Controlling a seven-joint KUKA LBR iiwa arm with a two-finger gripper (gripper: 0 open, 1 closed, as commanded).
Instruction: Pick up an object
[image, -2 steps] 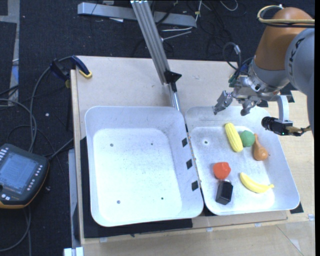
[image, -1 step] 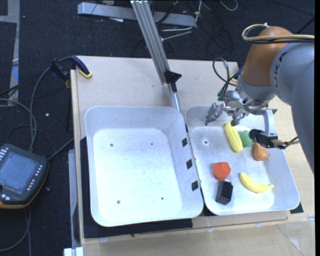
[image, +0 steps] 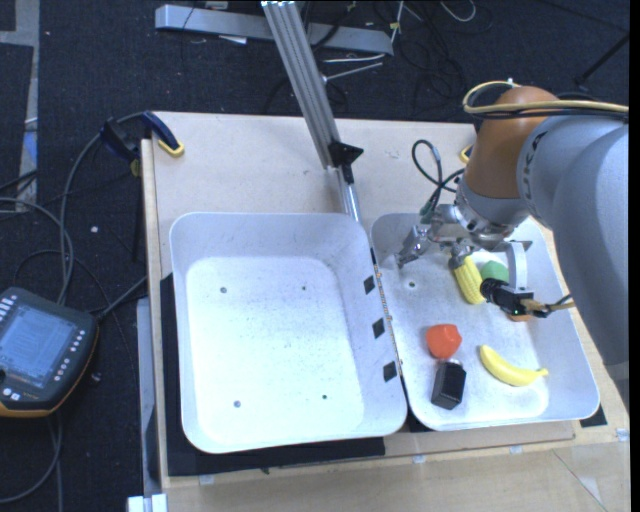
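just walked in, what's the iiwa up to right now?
It's on a pick attempt in the right bin. The arm is reaching in from the right, with the hand low over the bin's far left part; nothing is visibly between its fingers. The corn cob and a green piece lie just beside the wrist. Nearer the camera sit an orange-red object, a black block and a banana, all untouched.

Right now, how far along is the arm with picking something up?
Nothing looks picked yet. The gripper sits low at the back of the right bin, with nothing visible between its fingers. The corn cob, green piece, orange object, black block and banana all lie in that bin. The grasp and lift remain.
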